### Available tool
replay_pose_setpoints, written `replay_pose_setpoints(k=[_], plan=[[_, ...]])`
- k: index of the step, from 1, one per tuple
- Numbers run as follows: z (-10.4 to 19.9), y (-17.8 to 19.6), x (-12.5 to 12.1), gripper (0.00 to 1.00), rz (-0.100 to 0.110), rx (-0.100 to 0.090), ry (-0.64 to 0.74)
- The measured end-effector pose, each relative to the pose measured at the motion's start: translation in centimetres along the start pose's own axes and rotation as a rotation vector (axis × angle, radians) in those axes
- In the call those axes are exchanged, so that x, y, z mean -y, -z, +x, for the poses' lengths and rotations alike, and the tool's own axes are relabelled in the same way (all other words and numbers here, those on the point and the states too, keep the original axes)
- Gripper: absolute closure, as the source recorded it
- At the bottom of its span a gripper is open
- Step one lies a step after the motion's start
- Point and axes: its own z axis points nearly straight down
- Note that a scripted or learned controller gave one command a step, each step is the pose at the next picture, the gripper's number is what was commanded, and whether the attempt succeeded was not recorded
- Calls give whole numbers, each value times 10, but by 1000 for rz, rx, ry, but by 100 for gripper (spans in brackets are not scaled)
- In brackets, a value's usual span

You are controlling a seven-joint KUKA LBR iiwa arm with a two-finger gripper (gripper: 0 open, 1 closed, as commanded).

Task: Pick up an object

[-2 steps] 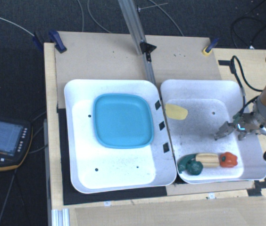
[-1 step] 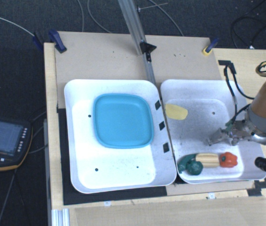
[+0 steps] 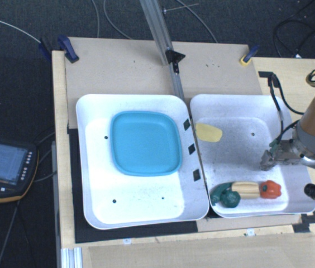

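The right bin (image 3: 241, 110) holds a flat pale yellow piece (image 3: 208, 132) near its left wall. Along its front wall lie a dark green lump (image 3: 225, 196), a tan cylinder (image 3: 246, 190) and a red toy (image 3: 270, 189) in a row. My gripper (image 3: 270, 160) is low over the right side of this bin, above and slightly behind the red toy. Nothing shows between the fingertips. The arm comes in from the right edge.
The left bin (image 3: 90, 166) holds a square blue plate (image 3: 146, 143). A metal pole (image 3: 156, 17) slants up from between the bins. Cables run beside the right bin's far corner (image 3: 277, 96). A teach pendant (image 3: 4, 169) lies on the floor at left.
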Motion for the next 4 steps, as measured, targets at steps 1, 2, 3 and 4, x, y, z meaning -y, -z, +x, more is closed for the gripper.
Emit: replay_pose_setpoints(k=[1,2,3,4], plan=[[1,62,-5,100,-5,2,0],[1,115,-6,100,-4,2,0],[48,127,-23,100,-1,-1,4],[101,118,-43,100,1,-1,5]])
